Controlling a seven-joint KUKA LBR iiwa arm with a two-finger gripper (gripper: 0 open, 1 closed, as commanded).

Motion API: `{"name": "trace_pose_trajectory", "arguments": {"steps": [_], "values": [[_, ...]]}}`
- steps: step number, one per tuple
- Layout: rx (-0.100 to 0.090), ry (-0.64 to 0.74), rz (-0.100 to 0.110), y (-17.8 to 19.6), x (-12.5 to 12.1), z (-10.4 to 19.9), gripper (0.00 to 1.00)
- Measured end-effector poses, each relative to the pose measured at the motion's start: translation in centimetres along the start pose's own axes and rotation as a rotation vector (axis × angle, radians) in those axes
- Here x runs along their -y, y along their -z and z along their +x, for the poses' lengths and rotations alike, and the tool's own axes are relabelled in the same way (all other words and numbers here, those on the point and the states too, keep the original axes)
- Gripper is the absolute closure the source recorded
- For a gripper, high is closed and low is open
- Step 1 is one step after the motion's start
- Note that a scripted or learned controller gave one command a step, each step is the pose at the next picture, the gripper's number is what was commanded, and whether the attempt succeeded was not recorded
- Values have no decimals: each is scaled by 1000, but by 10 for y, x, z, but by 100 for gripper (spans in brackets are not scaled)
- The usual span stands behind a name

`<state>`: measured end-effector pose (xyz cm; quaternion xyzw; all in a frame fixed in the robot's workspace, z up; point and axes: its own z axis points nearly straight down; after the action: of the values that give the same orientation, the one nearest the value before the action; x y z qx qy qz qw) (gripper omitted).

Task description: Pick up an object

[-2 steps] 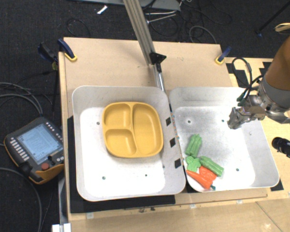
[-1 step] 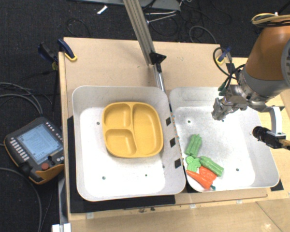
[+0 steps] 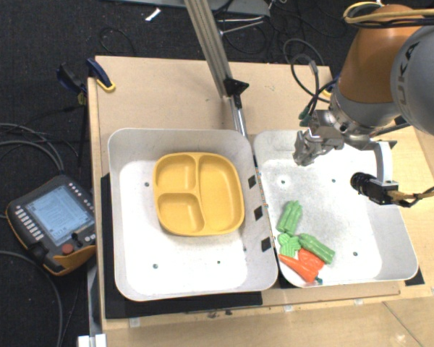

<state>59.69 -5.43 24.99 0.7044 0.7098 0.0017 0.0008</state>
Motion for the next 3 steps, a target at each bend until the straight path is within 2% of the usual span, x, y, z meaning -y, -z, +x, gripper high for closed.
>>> {"name": "trace_pose_trajectory", "arguments": {"steps": [1,2,3], "values": [[0,0,3,-13,-15,49,100],[-1,1,0,-5,-36,101,100],[0,-1,1,-21,-71,143,100]]}}
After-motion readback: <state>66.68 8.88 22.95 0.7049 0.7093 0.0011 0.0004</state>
